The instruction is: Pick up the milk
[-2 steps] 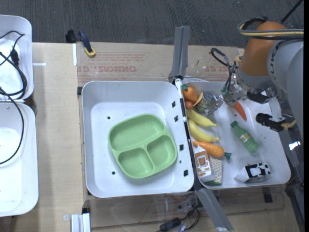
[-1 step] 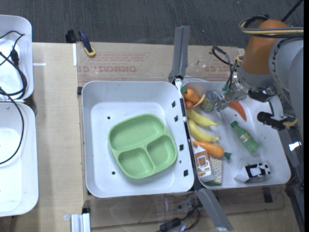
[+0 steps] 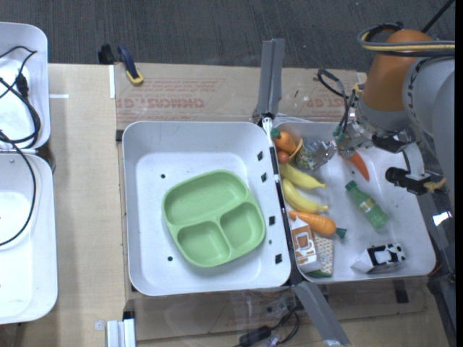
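Because the milk (image 3: 377, 259) is a small cow-patterned carton lying on its side at the lower right of the right bin (image 3: 414, 215), it should be light and stiff but easy to crush, best taken across its flat sides. It lies close to the bin's lower wall, leaving little room there; the green bottle (image 3: 366, 204) sits just above. The gripper (image 3: 334, 150) hangs at upper centre of that bin, its fingers apparently spread and holding nothing.
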Available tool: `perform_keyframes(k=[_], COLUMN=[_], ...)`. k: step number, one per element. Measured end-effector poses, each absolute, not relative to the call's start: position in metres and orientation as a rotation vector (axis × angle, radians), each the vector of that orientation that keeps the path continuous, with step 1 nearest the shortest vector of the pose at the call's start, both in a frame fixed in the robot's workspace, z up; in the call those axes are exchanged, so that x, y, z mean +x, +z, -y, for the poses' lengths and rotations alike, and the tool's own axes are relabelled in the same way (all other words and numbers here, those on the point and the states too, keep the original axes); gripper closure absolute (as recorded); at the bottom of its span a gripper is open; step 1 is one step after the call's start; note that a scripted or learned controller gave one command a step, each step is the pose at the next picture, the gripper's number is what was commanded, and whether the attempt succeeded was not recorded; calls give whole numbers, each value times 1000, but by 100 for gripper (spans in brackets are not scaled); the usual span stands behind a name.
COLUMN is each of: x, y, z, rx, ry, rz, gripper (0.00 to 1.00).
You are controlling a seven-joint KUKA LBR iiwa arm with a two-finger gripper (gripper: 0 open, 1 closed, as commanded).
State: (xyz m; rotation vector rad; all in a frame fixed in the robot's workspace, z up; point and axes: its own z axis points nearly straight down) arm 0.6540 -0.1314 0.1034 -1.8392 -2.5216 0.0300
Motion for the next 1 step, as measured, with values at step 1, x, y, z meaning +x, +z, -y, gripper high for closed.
perform_keyframes(k=[1], x=[614], y=[137], z=[145], rx=[-1962], ry=[3], rz=[2450], gripper=[0])
